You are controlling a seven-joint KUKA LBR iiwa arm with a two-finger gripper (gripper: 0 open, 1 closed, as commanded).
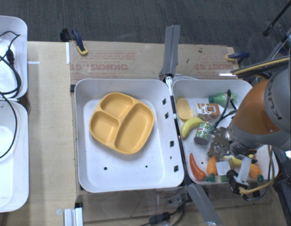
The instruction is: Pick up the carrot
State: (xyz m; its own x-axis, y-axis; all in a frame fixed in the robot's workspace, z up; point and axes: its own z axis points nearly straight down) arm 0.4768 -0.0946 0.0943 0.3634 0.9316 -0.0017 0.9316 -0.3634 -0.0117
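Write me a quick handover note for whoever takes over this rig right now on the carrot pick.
Gripper: down in the right white bin, just above the carrot; fingers hard to make out, grasp not confirmed.
Small orange carrot with green top: lying near the bin's front edge, beside the red chili pepper.
Also in that bin: yellow banana, green tin can, green bottle, and more.
The yellow divided plate sits in the left white bin.
Done: arm positioned over the carrot.
Left: close on the carrot, lift it.

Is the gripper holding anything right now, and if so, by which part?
Cannot tell. The gripper sits low in the right bin, just above the carrot, but the arm hides whether anything is gripped.
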